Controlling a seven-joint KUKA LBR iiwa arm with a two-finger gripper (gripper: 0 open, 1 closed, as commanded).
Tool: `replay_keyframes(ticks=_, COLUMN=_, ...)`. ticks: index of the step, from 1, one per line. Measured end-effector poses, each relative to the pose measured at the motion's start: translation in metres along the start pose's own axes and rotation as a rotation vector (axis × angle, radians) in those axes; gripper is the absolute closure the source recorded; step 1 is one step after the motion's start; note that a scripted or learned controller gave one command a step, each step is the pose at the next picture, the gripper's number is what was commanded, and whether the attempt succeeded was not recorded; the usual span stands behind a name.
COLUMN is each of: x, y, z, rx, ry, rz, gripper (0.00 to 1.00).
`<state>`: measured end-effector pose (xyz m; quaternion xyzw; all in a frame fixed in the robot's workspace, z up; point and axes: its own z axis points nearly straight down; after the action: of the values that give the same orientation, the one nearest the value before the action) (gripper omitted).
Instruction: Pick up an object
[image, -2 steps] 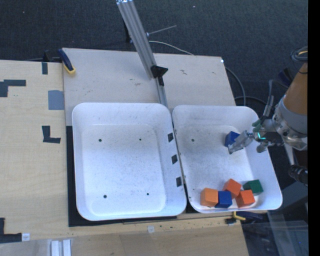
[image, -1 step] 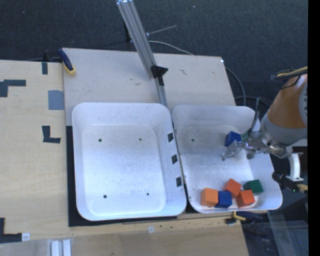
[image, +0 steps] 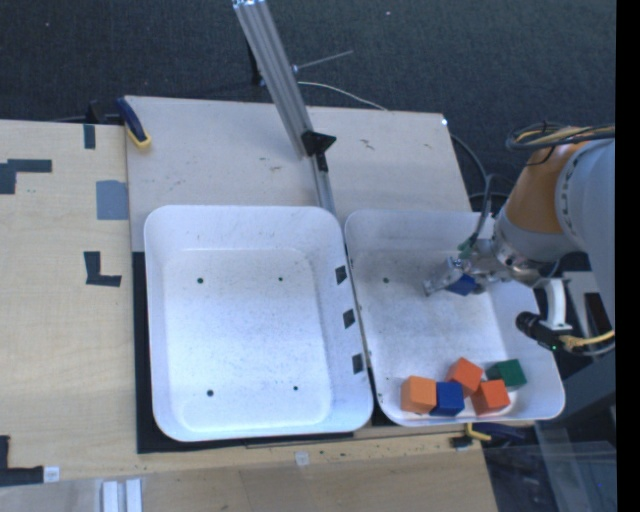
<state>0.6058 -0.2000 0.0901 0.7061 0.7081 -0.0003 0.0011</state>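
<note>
My gripper (image: 447, 281) hangs over the upper middle of the right bin (image: 400, 240), on the grey arm with the orange band (image: 535, 200) that comes in from the right. A small blue piece (image: 463, 286) shows right at the gripper's tip, and whether it is gripped is unclear. Several blocks crowd the right bin's near right corner: an orange block (image: 420, 393), a blue block (image: 450, 399), two red-orange blocks (image: 465, 372) (image: 490, 397) and a green block (image: 511, 373). They lie well below the gripper in the view.
The left bin (image: 160, 300) stands beside the right one, with black clips (image: 349, 318) along the shared wall. A slanted metal rail (image: 290, 90) runs down to the bins' far edge. Cables (image: 540, 132) hang near the arm.
</note>
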Motion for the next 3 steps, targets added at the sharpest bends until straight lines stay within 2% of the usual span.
replay_keyframes(ticks=1, x=0.0, y=-0.001, z=-0.012, rx=0.004, ry=0.001, rz=-0.001, gripper=1.0)
replay_keyframes(ticks=2, x=0.0, y=-0.002, z=-0.011, rx=0.004, ry=0.0, rz=0.0, gripper=0.0)
replay_keyframes(ticks=3, x=0.026, y=0.057, z=-0.002, rx=-0.002, ry=0.001, rz=-0.003, gripper=0.0)
